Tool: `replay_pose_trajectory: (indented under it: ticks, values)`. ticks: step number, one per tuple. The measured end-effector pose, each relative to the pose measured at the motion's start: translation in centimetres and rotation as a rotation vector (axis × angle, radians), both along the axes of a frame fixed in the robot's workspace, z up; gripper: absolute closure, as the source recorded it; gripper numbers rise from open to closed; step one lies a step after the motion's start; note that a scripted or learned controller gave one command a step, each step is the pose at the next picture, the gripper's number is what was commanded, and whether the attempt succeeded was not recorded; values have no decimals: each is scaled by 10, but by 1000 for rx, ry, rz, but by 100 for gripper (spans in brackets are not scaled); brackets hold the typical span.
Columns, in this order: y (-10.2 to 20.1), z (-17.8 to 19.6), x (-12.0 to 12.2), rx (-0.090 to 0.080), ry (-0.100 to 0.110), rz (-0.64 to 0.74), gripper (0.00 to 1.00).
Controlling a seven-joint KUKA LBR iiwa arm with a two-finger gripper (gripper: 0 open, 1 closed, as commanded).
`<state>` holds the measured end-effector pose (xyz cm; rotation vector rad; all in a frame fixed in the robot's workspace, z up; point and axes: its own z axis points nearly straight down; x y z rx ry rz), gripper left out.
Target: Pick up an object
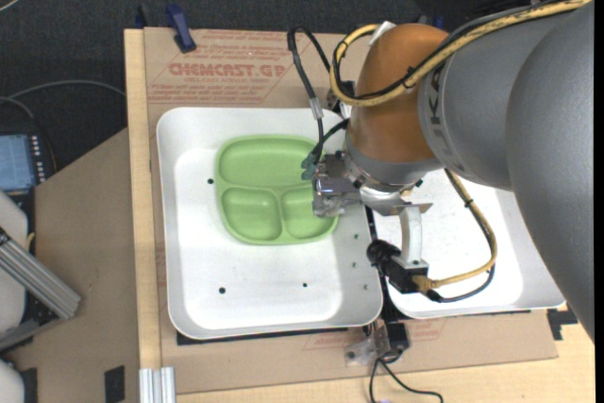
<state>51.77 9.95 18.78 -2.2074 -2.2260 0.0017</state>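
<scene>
A light green divided plate [264, 189] with three compartments lies in the left white bin [255, 297], in its upper middle part. My gripper [326, 193] hangs at the plate's right edge, low over the rim, beneath the orange band and grey wrist. The wrist body covers the plate's right rim and the fingers.
The right white bin [491, 288] sits beside the left one, largely covered by my arm. Cables loop around the wrist and hang over the divider between the bins. A brown board [226, 66] lies under both bins. Bare white floor fills the left bin's lower half.
</scene>
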Motion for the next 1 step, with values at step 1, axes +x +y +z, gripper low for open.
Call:
replay_pose_trajectory:
  ticks: [1]
  values:
    - [-31,207,-7,-1,-26,-8,100]
